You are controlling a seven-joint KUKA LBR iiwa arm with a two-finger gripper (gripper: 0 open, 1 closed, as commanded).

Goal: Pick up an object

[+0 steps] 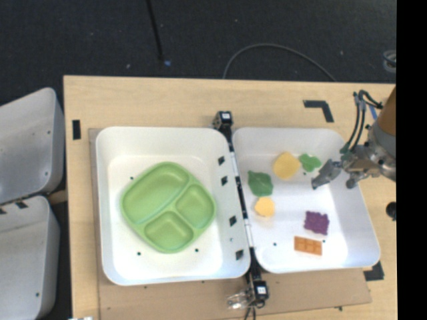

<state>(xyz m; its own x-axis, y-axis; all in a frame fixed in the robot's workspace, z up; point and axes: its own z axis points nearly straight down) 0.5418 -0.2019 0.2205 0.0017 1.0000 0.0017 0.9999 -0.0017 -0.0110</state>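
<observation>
Across the right white plastic bin, the two-finger gripper hangs spread and empty; I'd lower it squarely onto the small green lump just left of it.

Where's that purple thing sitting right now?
The purple block lies in the right-hand white bin, toward its near right part, just above the orange block and to the right of the small yellow piece.

I can read no text, label, brand or number anywhere on my desk. The black marks near the right bin, an angle bracket beyond its far corner and small tabs, are plain shapes without letters.
</observation>
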